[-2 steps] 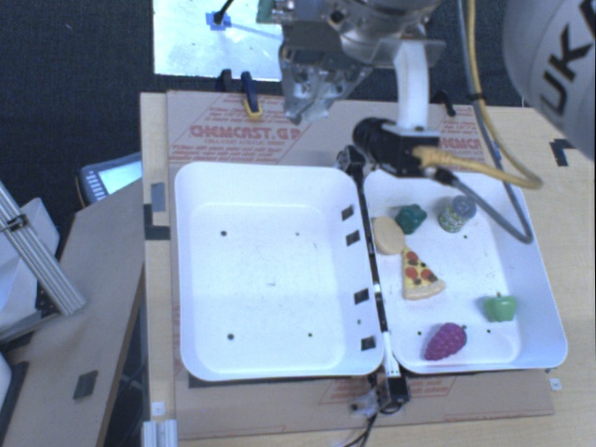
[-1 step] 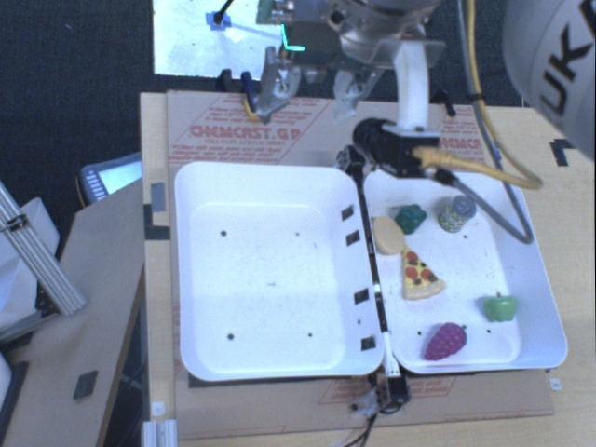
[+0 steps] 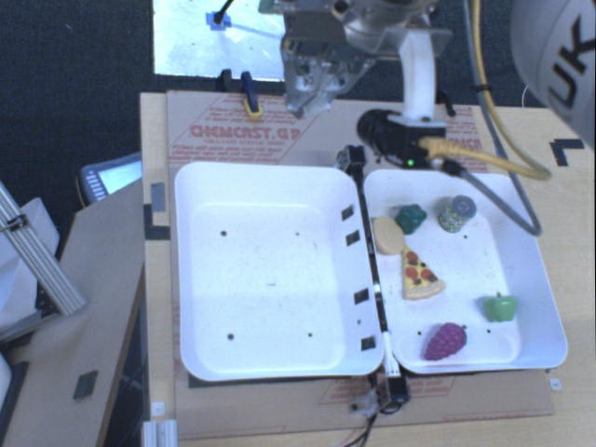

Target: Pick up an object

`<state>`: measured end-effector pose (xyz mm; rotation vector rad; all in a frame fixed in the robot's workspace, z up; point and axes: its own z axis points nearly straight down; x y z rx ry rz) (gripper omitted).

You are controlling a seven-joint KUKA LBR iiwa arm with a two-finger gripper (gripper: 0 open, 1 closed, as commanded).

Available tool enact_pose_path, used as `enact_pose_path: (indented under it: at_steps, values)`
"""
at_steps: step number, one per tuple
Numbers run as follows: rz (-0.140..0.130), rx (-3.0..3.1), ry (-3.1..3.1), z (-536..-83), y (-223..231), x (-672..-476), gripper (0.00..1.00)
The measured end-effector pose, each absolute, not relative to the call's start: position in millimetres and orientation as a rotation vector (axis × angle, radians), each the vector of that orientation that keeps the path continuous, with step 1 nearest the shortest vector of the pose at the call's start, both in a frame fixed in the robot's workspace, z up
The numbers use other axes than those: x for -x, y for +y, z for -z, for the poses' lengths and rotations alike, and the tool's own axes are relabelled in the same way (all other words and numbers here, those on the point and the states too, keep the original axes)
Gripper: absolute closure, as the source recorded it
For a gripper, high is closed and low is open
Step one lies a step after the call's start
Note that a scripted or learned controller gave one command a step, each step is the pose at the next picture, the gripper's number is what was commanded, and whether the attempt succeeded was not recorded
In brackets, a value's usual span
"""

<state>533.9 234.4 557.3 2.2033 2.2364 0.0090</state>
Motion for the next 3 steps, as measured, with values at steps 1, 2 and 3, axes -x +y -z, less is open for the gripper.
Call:
enact_pose_path:
  at_steps: [1,2,3]
  values:
    - [-0.009,-2.202,2.238,-557.2,234.4,-533.9,0.0]
    - [-0.013,-2.198,2.24,-568.8,234.3,-534.2,1.0]
    - [-0.012,-2.196,2.243,-568.4,234.4,-534.1,0.0]
